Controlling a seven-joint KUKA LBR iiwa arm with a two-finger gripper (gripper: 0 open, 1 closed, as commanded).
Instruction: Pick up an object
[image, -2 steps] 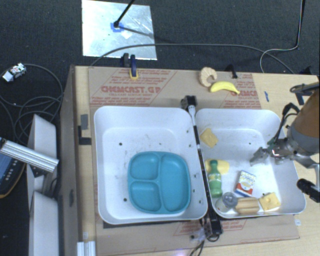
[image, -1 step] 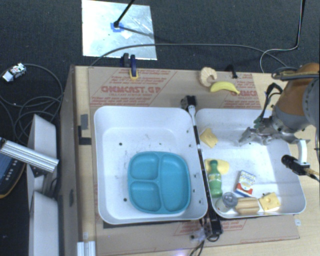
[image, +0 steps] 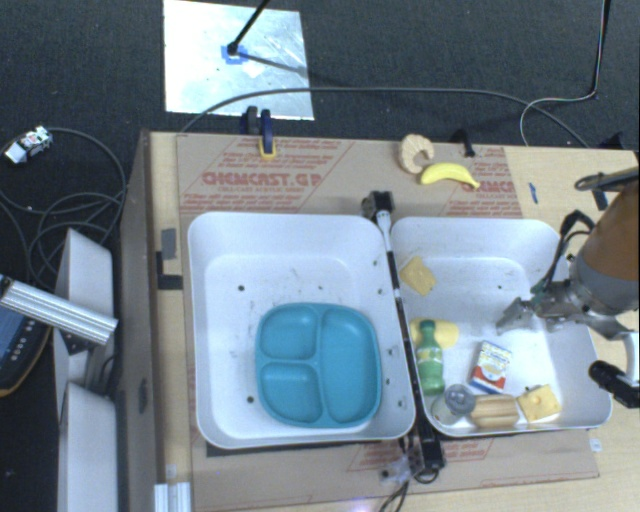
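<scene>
The counter (image: 300, 170) is brown cardboard with red lettering, set on dark carpet with cables and a shiny sheet (image: 238, 60) beyond it. A banana (image: 448, 175) and a pale ring-shaped piece (image: 415, 151) lie on the cardboard behind the right bin (image: 470, 245). The left bin (image: 230, 250) holds a blue divided plate (image: 319, 364). In the right bin, a green bottle (image: 430, 357) stands by the divider, with a yellow block (image: 417, 276) behind it, a small carton (image: 490, 367) to its right, and a bread roll (image: 493, 410) and cheese wedge (image: 541, 402) nearer the front. The gripper (image: 520, 312) hangs over the bin floor right of the bottle, fingers released, grasping nothing. The arm is cut off at the edge.
</scene>
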